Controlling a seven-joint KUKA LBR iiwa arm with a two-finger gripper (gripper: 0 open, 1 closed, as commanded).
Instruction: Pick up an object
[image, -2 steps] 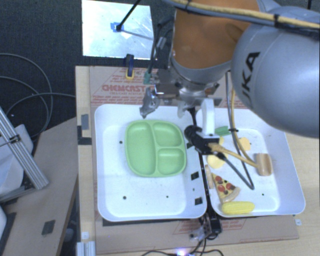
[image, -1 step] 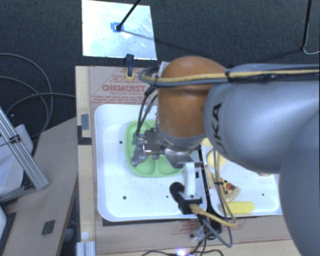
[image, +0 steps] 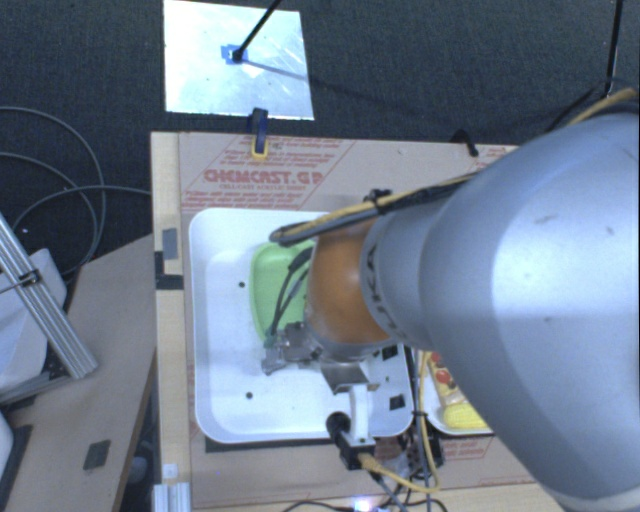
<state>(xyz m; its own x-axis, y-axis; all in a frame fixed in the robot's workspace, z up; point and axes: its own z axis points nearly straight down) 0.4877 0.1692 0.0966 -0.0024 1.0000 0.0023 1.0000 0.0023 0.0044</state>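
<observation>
Dark, coarse carpet floor behind, crossed by thin black cables (image: 60, 190). At top, a square reflective sheet (image: 235, 55), glossy and slightly wrinkled. At left, a ribbed aluminium rail (image: 45, 310) lying at a slant over a pale tan tabletop.

Bench (image: 270, 160) covered in flat brown protective paper with red print reading "CHEMCAST GP". Held at its far edge by a small blue and yellow clamp (image: 259, 135).

Left bin (image: 215, 300): shallow, white, smooth plastic, rounded corners, a few small dark specks on the floor. Inside, toward its far right part, a green object (image: 268, 285): pale lime, smooth, rounded outline, matte. Largely covered on its right side by the arm.

Arm (image: 520, 280): broad grey cylinder, satin finish, entering from the right and masking most of the right bin. Orange band (image: 340, 290) glossy, barrel-shaped, above the wrist. Black hoses along the wrist and over the green object.

Gripper (image: 285, 350): grey metal, angular, low over the left bin, just beside the near edge of the green object. Contact with it not determinable. Degree of opening not determinable; nothing seen held.

Right bin, visible near corner: a yellow item (image: 455, 405) with red markings, shape unclear.
</observation>
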